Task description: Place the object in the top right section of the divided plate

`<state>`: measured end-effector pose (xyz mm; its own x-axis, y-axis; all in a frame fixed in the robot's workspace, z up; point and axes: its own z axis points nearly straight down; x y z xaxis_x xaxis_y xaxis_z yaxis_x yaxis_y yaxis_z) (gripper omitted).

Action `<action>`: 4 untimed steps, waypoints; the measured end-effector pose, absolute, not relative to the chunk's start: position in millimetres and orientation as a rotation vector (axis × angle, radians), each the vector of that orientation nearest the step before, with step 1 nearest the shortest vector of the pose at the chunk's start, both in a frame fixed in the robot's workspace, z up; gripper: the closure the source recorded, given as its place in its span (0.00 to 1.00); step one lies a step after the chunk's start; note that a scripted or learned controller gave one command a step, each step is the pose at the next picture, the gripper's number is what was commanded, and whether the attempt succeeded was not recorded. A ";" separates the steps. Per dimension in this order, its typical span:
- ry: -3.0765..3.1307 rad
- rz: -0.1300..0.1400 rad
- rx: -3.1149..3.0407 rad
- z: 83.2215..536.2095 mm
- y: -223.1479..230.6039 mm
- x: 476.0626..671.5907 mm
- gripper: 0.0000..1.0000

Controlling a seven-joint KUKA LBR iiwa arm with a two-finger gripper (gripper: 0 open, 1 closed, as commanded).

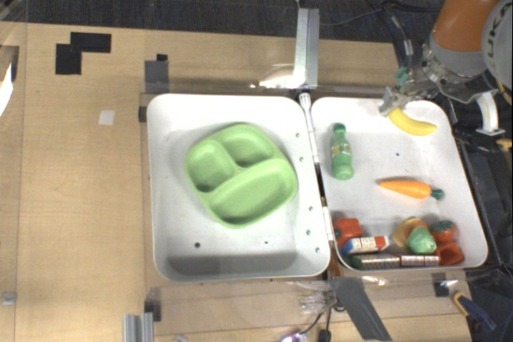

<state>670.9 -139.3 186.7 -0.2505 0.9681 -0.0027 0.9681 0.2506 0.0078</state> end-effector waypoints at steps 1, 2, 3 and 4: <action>2.698 0.006 1.593 229.3 -114.1 670.7 1.00; 2.870 0.005 1.259 196.0 -72.0 670.5 1.00; 3.006 0.005 0.894 186.2 -36.8 614.5 1.00; 3.056 0.004 0.691 186.9 -42.4 615.8 1.00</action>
